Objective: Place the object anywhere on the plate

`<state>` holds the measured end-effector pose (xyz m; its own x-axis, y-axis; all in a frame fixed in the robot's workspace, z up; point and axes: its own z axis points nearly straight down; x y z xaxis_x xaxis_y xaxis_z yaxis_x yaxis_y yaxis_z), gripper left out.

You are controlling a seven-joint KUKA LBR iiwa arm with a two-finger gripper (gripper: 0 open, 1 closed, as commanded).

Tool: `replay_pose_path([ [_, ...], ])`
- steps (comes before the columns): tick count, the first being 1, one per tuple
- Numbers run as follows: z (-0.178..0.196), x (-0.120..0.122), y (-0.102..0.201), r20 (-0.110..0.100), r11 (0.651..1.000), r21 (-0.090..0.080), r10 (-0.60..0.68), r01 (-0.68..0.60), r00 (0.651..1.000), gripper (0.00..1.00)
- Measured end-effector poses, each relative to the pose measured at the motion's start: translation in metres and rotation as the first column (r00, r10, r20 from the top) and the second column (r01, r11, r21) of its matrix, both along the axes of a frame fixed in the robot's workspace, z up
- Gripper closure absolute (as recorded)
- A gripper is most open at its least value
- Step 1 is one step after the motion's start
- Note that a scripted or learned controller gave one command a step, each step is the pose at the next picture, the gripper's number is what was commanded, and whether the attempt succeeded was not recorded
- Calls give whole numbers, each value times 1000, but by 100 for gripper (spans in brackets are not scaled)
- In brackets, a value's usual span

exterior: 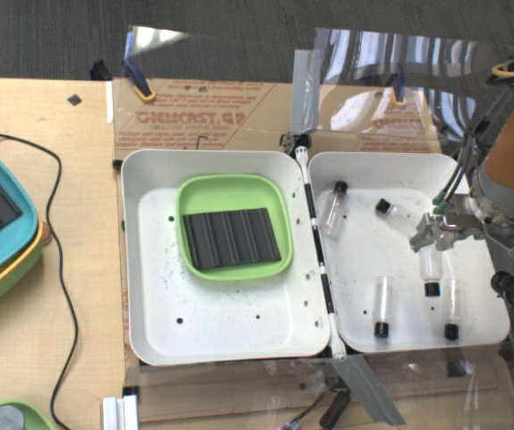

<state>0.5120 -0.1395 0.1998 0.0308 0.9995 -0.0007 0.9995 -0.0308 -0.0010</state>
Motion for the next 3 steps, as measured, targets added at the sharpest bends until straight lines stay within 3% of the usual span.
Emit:
replay_pose_path([
  [1,0,0,0,0,1000,0,0,0,1000,0],
  [2,50,-7,-29,0,948,-2,-318,318,948,0],
  [3,80,-15,-56,-2,880,-3,-474,474,880,0],
])
